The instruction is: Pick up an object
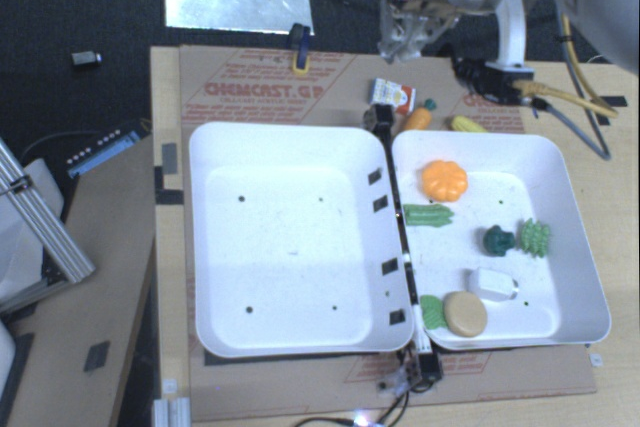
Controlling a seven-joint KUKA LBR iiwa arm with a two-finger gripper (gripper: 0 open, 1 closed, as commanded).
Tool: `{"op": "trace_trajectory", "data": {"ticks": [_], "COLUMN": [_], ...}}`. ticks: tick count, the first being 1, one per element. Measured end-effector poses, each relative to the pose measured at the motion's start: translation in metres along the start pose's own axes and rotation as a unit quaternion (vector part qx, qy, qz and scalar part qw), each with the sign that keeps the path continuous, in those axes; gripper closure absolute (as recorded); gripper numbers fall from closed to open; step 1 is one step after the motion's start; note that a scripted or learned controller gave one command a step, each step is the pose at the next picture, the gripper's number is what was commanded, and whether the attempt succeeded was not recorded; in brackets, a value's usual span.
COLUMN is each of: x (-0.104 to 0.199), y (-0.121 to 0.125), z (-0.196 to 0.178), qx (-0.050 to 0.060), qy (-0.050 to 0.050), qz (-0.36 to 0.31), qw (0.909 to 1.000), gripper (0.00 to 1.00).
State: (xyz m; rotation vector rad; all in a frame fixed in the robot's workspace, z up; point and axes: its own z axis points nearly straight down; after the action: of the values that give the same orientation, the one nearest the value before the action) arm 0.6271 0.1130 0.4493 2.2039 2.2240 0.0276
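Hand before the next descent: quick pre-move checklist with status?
1. The hand is raised and sits beyond the far rim of the right bin, not above any item: not ok for a straight descent.
2. Hand carrying nothing: cannot tell, the fingers are blurred.
3. Targets available: ok. Orange pumpkin, green pod, dark green piece, light green piece, white block and tan disc lie in the right bin.
4. Pumpkin stands apart from its neighbours: ok.
5. Tan disc touches a green leaf piece near the bin divider: not ok for a clean pick.
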Motion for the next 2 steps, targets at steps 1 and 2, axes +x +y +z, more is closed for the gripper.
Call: {"op": "trace_trajectory", "data": {"ticks": [1, 2], "x": [-0.003, 0.011], "y": [-0.058, -0.059], "z": [0.124, -0.072], "qx": [0.016, 0.0], "qy": [-0.003, 0.0], "qz": [0.005, 0.001], "qw": [0.9999, 1.0], "gripper": [1.0, 1.0]}}
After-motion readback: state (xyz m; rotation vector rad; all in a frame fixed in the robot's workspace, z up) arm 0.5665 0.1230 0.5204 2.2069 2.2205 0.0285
